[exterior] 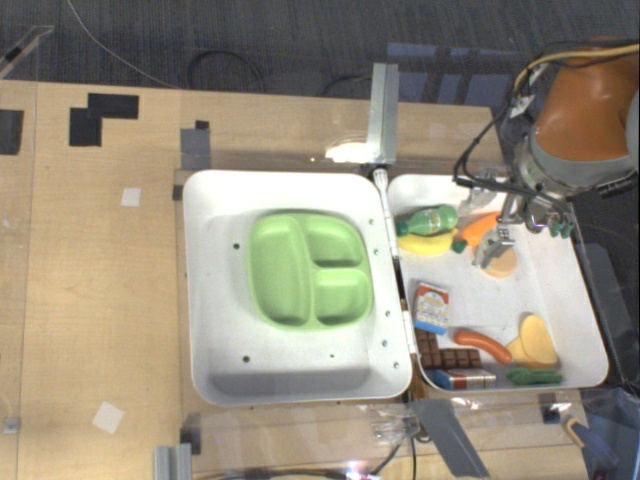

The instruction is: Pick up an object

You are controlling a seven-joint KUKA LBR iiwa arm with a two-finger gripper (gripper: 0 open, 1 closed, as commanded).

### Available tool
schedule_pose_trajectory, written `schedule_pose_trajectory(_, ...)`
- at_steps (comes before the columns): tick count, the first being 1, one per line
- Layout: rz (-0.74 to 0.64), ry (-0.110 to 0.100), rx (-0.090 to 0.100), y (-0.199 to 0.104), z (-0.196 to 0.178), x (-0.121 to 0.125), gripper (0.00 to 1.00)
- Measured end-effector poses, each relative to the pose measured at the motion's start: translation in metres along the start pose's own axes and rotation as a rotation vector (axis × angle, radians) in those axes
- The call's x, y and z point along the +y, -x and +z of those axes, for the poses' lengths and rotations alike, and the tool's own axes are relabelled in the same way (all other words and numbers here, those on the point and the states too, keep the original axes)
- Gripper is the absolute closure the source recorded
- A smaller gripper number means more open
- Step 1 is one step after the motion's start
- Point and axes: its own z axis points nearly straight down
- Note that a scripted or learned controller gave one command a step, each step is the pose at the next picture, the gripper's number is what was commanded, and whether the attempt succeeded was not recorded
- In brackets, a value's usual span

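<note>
The grey arm with its orange band reaches in from the upper right of the frame, and its two-finger gripper (497, 240) hangs low over the upper part of the right-hand shallow white plastic bin (590, 313), its metal tips just above or perhaps touching a small round tan object (502, 262) that lies on the bin floor; whether the claw is released or clenched cannot be told from this slanted view, and nothing is clearly seen between its tips. The step in hand looks like the approach or descent onto a chosen item, with the grasp itself not yet proven. Close to the gripper, toward the upper left of that bin, lie an orange carrot-shaped toy (478, 225), a yellow banana-like toy (424, 245) and a green bottle-shaped item (430, 219) resting against it. Lower in the bin sit a small red, white and blue carton (432, 307), a brown chocolate-bar block (445, 352), a red sausage-shaped toy (482, 344), a yellow wedge-shaped piece (537, 340) and a dark green pod-like piece (533, 375). The left-hand white bin (215, 268) holds a light green divided plastic tray (308, 270). The next move, I judge, calls for settling squarely around the tan piece, closing firmly, then lifting straight up clear of the neighbouring carrot.
</note>
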Motion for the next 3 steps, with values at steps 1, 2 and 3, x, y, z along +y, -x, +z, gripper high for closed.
schedule_pose_trajectory(1, 0.005, -0.002, -0.007, 0.034, 0.103, -0.030, 0.00)
schedule_pose_trajectory(2, -0.002, -0.004, -0.020, 0.038, 0.088, -0.028, 1.00)
schedule_pose_trajectory(3, -0.365, -0.005, -0.010, 0.044, -0.060, -0.057, 1.00)
